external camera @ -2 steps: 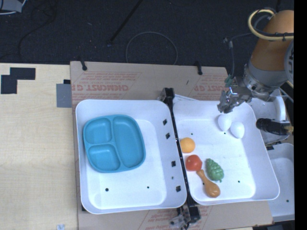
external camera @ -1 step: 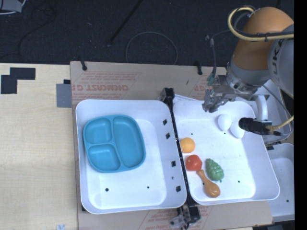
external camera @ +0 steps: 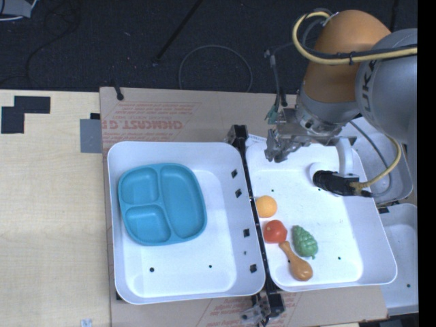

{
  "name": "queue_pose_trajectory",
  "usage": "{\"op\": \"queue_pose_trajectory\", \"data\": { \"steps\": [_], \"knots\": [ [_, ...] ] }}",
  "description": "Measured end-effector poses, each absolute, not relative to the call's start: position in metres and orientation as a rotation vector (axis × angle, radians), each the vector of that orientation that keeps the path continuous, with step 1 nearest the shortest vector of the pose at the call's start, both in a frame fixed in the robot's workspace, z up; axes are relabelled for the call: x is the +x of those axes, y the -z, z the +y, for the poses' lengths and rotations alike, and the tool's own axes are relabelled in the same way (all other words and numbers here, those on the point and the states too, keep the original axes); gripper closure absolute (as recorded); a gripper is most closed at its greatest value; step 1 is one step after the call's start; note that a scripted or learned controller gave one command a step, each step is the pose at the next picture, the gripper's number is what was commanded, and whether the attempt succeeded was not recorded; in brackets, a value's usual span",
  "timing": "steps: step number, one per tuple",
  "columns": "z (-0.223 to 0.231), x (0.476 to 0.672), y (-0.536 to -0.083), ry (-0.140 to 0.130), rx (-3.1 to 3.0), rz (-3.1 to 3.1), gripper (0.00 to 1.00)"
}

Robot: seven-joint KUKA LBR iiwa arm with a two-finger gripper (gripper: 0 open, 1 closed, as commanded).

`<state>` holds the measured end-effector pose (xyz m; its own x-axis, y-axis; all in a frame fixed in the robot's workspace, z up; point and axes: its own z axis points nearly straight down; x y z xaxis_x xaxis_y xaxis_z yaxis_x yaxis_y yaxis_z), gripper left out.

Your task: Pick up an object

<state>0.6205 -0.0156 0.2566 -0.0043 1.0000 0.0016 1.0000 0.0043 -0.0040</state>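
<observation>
The gripper [external camera: 278,154] hangs over the far left corner of the right bin [external camera: 368,251], its dark fingers pointing down at the white floor; whether they are spread or closed I cannot tell, and nothing shows between them. Behind it the grey wrist rises to the orange band [external camera: 344,43], with a yellow cable looping over the top. No object lies under the gripper: the toys sit well apart from it, toward the near left of the same bin. An orange ball [external camera: 266,206] lies just beside the bin's left wall, a red tomato [external camera: 274,231] just below it, a green bumpy piece [external camera: 305,241] beside the tomato, and a tan pear-shaped piece [external camera: 296,262] touching or nearly touching both. The left bin [external camera: 170,278] bears a blue divided plate [external camera: 162,204]
</observation>
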Motion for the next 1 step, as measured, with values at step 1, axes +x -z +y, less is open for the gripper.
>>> {"op": "queue_pose_trajectory", "data": {
  "steps": [1],
  "knots": [
    [0.0285,0.6144,-0.2438,-0.005,-2.217,-2.221,1.0]
  ]
}}
